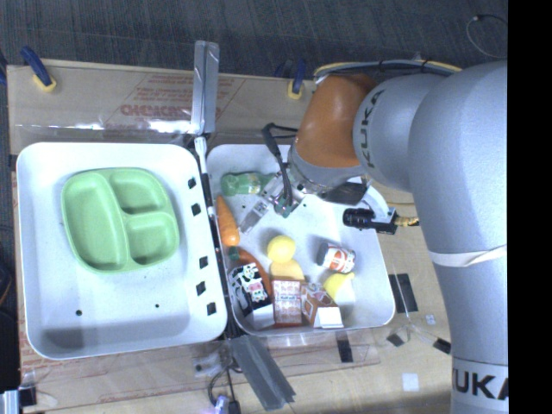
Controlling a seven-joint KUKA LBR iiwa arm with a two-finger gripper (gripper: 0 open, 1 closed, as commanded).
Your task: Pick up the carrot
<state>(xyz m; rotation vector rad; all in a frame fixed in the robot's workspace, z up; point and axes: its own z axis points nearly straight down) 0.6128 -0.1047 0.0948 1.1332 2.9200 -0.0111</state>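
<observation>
With the gripper seen empty and apart at the carrot's two o'clock, the carrot could be pinned against the bin wall and missed.

A green divided plate lies in the left white bin, toward its upper half. In the right white bin, a green leafy vegetable sits near the upper left corner. Around the middle are a yellow lemon and a small can. Along the lower edge crowd a black-and-white carton, a reddish box and a yellow block. Blue clamps grip the bench's upper edge.
</observation>
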